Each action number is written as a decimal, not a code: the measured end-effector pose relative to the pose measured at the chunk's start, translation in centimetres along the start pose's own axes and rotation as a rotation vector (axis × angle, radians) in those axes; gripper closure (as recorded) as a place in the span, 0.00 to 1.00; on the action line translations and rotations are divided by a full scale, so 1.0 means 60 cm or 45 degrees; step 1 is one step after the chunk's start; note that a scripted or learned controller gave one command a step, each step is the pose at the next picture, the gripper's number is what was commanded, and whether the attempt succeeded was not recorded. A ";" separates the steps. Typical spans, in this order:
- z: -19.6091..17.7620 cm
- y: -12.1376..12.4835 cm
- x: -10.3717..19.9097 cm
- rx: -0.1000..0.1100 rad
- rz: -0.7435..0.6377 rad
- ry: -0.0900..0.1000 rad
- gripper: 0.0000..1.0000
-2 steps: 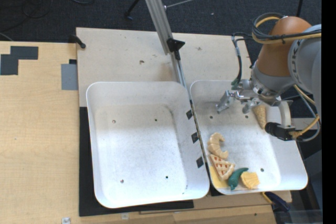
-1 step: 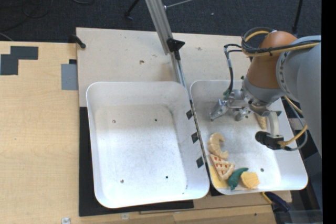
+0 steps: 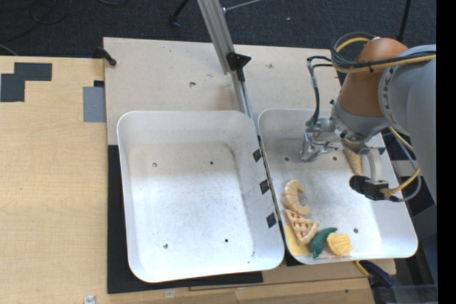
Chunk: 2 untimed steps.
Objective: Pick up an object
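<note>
Far left lay a pale wooden tabletop with grey rectangular patches near its upper edge. Next came the left shallow white plastic bin, its speckled floor bare apart from a few dark dots. Behind it, a slanted silver aluminium rail rose toward the top of the view, with a black bracket partway down it. Its thin lower end met the seam between the two bins, where small black clips sat along the shared rim.

The right shallow white plastic bin held all the small objects, clustered at its near-left corner. A tan curled croissant-shaped toy lay just beside the dividing rim. Touching its near end was a cream waffle-patterned wedge with red lines. Next right, a dark green leaf-shaped piece rested against the wedge, and a small yellow ridged lump sat just beside the green piece, near the front rim.

The metal two-finger hand hung low over the far part of the right bin, well apart from the cluster. Nothing showed between its fingers; whether they stood apart or together could not be told. Above it sat the arm's orange band and grey body, with black and yellow cables looping around the wrist.
</note>
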State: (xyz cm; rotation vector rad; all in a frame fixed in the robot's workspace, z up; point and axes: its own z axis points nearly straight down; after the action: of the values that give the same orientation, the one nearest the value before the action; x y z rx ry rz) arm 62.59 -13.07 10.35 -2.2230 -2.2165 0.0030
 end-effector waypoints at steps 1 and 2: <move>-0.092 -0.015 0.002 -0.007 0.002 -0.001 1.00; -0.195 -0.022 -0.007 -0.008 0.004 -0.002 1.00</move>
State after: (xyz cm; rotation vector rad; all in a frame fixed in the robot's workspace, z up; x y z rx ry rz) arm 61.32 -13.51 22.07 -2.2302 -2.2173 -0.0028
